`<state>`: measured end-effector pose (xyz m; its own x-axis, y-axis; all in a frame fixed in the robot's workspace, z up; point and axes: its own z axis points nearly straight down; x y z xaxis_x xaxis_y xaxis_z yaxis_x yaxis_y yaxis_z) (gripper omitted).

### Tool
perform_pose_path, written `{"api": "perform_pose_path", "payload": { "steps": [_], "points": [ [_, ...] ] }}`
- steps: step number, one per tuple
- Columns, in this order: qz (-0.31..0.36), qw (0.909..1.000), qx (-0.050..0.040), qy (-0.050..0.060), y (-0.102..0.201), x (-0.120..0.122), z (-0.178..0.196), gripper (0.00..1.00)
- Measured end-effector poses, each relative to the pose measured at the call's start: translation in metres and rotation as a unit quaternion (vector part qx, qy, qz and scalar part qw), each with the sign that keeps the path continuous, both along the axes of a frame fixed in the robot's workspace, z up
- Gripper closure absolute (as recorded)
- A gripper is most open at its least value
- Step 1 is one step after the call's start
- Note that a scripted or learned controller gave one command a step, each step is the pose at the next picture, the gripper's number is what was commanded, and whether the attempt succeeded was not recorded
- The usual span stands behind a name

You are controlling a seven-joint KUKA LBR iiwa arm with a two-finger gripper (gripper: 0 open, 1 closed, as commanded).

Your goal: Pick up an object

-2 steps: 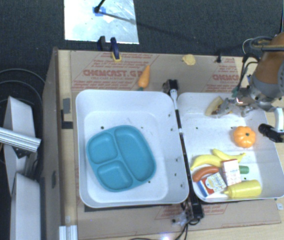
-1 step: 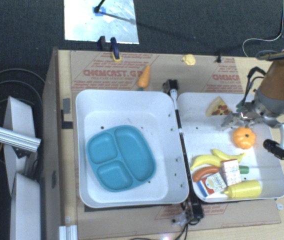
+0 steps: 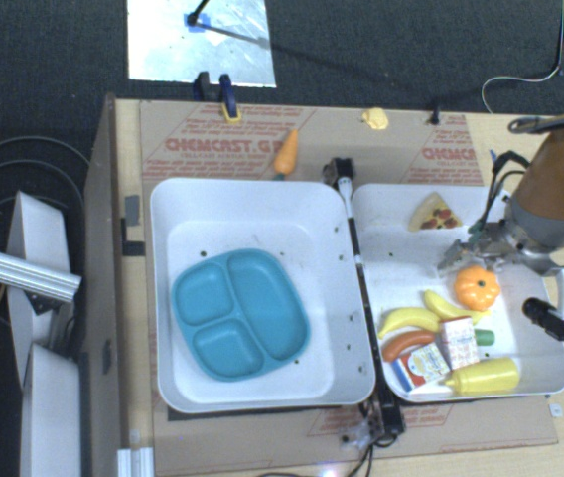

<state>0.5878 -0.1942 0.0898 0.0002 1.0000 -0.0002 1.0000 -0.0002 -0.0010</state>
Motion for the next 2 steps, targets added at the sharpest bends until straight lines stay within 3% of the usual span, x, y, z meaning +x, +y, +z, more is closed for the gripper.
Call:
{"api": "perform_pose_path", "payload": {
  "steps": [1,2],
  "points": [
    [0.000,1.0000,0.0006,0.001,0.020,-0.037,-0.006,0.00],
    [0.001,1.0000,0.0000,-0.002,0.019,-0.035,0.005,1.00]
  ]
}}
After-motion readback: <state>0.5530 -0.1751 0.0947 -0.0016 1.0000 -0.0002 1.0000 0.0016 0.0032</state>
